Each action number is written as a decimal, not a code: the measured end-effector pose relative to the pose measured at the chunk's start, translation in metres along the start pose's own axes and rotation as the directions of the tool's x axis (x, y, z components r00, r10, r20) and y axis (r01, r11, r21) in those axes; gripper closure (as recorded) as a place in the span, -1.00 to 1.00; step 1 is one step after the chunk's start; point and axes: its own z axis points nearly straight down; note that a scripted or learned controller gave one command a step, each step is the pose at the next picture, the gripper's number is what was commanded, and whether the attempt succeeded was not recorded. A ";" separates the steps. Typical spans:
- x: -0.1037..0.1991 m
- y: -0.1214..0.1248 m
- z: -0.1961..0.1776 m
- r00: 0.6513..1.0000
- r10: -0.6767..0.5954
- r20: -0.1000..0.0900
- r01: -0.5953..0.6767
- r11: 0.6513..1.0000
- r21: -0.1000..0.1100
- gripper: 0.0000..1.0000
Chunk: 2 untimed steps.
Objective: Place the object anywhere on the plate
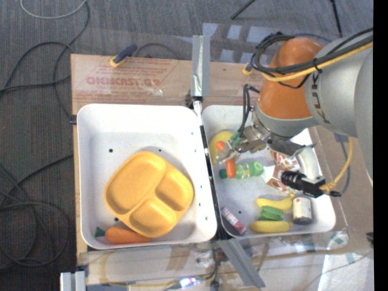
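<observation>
Nearest the surface's (121, 83) front edge, a carrot (124, 236) lies in the front left corner of the left bin (85, 180), just beside the yellow divided plate (150, 191), which sits tilted toward that bin's front half. In the right bin (330, 220), along its front wall, lie a small dark tube (233, 220), a yellow banana-like toy (270, 226) and a small can (302, 210), with a yellow-green piece (274, 203) just behind the banana toy. Further in, a green bottle with an orange cap (241, 171) lies on its side near the bin's left wall, and a red-and-white packet (284, 165) lies to its right, partly under the arm (303, 96). The jaws (239, 145) hang over the back left part of the right bin, above a yellow and red object (220, 143); whether they are wide, narrow or gripping anything cannot be told, as the wrist hides them. The arm's orange band covers the bin's back edge.
</observation>
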 end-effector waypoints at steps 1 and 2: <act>0.091 -0.023 0.036 0.978 -0.211 -0.004 0.211 0.978 0.000 1.00; 0.118 -0.023 0.036 1.000 -0.019 -0.003 0.019 1.000 0.001 1.00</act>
